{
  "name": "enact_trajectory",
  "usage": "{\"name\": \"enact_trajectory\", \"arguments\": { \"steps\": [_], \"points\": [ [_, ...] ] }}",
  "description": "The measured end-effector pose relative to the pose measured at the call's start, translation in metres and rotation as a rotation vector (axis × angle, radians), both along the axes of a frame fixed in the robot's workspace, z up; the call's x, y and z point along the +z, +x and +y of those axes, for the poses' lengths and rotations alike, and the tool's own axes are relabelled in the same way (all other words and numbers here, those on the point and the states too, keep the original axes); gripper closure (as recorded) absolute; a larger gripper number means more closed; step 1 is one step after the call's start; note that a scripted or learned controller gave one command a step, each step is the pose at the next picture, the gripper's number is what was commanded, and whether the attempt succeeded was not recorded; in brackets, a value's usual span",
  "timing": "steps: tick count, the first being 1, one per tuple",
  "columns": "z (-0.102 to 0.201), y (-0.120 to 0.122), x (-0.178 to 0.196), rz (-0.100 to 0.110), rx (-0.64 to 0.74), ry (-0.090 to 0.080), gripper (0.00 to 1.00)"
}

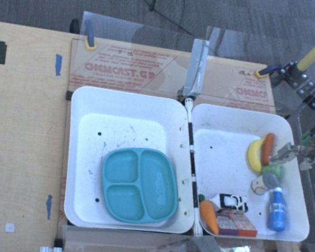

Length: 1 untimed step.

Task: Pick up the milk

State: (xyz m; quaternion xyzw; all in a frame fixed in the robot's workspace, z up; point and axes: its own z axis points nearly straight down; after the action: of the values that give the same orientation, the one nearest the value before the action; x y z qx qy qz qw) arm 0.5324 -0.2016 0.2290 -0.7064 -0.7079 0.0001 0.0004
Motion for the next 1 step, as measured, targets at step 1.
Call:
{"name": "enact_trajectory", "arguments": {
  "steps": [1],
  "points": [
    [0.049, -0.0473, -0.1185, 0.0, -0.043, 0.0, 0.0]
  ]
}}
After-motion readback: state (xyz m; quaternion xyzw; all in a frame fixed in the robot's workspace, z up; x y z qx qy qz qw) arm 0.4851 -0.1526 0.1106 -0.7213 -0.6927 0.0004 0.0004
